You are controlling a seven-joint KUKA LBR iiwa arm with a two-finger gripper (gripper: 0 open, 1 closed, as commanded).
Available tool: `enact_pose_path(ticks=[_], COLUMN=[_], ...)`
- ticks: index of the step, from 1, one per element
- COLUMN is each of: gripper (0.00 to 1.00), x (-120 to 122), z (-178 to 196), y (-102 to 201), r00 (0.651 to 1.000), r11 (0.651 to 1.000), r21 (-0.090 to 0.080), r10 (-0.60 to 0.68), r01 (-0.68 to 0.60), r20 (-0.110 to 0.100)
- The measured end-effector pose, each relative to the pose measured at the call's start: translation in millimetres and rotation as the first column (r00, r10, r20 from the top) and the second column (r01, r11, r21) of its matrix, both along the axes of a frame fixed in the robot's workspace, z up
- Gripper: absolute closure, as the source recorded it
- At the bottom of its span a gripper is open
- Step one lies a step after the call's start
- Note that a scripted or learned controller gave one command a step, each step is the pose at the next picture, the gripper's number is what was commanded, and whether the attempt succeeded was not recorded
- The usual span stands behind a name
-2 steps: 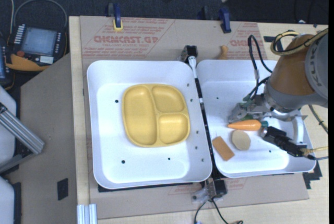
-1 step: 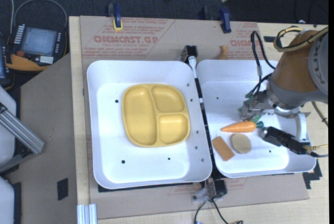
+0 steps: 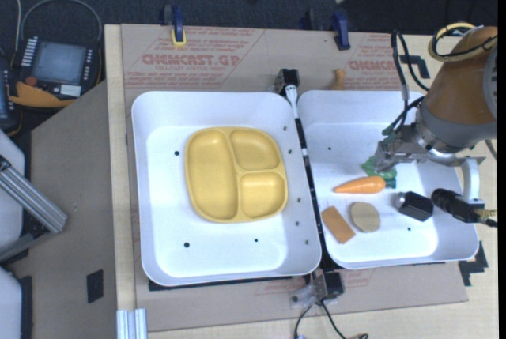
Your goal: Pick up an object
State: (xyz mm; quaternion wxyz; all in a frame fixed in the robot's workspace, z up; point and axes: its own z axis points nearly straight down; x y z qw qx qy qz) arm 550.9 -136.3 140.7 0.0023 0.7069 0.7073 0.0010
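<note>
In the right bin [image 3: 348,120] lies an orange toy carrot [image 3: 360,186] with a green leafy end [image 3: 371,167] pointing to the upper right. My gripper [image 3: 389,156] hangs low right over that green end, and its tips hide part of the leaves. Below the carrot, near the bin's front, a brown oblong block [image 3: 338,224] and a round tan disc [image 3: 365,216] lie side by side. Whether anything is held cannot be seen.
The left bin [image 3: 158,235] holds a yellow divided plate [image 3: 236,172] in its middle. My arm [image 3: 462,104] covers the right bin's far right side. A ridge [image 3: 303,163] separates the two bins.
</note>
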Motion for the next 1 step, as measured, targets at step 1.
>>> enact_pose_path(ticks=[1], gripper=[1.0], x=[0.5], z=[44.1], y=[4.6], r00=[1.0], r11=[1.0], r21=[0.0], r10=[0.001], r01=[-0.001], r20=[0.002])
